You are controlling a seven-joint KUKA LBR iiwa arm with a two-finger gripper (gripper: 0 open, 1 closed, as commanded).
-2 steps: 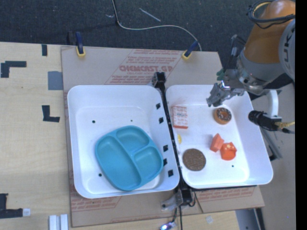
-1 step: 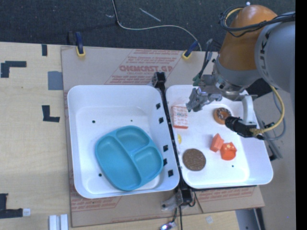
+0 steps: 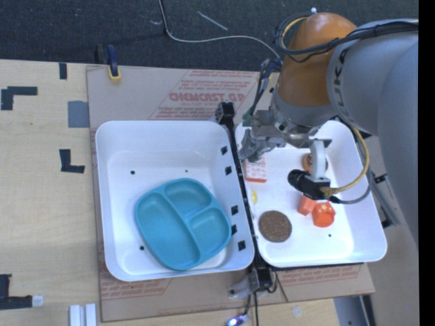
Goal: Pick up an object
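Hovering low over the right bin (image 3: 363, 246) near its far left corner, the gripper (image 3: 257, 148) sits just above a small red-and-white packet (image 3: 255, 172); its opening I cannot tell. A clean pick likely needs a straight descent centred on the packet, clear of the divider wall and the brown disc (image 3: 275, 226).
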